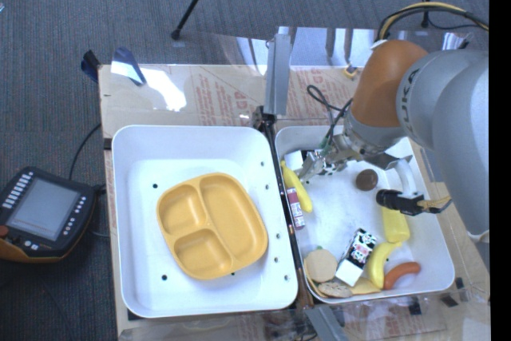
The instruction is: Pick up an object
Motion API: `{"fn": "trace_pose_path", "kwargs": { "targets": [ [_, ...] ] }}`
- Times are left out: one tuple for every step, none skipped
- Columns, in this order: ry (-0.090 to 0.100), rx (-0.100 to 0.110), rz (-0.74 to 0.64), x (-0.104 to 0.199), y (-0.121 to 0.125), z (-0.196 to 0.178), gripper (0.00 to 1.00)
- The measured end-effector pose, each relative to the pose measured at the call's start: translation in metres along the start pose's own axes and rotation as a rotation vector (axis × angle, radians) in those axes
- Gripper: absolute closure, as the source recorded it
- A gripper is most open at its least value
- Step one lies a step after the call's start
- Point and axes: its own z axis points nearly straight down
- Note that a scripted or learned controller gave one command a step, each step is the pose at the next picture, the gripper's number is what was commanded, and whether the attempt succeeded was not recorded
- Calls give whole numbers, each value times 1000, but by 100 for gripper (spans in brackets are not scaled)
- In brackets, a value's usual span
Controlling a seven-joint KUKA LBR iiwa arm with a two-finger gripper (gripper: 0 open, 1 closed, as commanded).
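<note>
camera view: fixed overhead | slanted down, probably mid-range | covers both bins (128,172), arm (447,100) entering right

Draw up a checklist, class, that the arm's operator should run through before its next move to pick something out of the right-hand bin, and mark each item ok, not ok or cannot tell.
1. Claw positioned over the right shallow white bin: ok, it sits at the bin's upper left.
2. Object between the claw's tips: cannot tell.
3. Targets available: ok; small brown round piece, yellow toy banana and black-and-white cow-patterned carton lie in the bin.
4. Targets well separated: not ok; the carton, banana and red toy sausage crowd the lower corner.
5. Yellow three-compartment plastic plate out of the way: ok, in the left white bin.
</note>
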Motion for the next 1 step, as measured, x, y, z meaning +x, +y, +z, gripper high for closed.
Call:
{"fn": "trace_pose_path", "kwargs": {
  "targets": [
    [1, 0, -51, -4, -1, 0, 0]
  ]
}}
